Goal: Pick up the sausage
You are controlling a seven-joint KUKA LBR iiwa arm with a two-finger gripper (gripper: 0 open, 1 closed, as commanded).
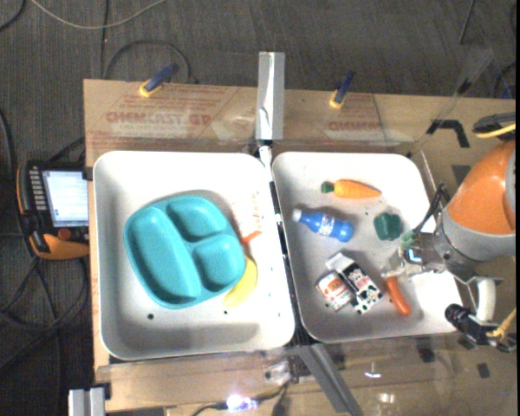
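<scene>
The sausage [398,295], small and orange-red, lies near the front right of the right bin [305,310], just right of a small printed carton [360,286] and a red-and-white can [333,290]. The gripper [412,258] hangs just above its far end; whether its fingers are spread or closed cannot be told. Farther back lie a blue bottle [323,224], a carrot [354,189] and a dark green piece [387,225]. The left bin [113,319] holds a teal divided plate [186,248] and a banana [243,286].

Sausage [399,298] lies in right bin [312,319], right of can [333,289].
</scene>
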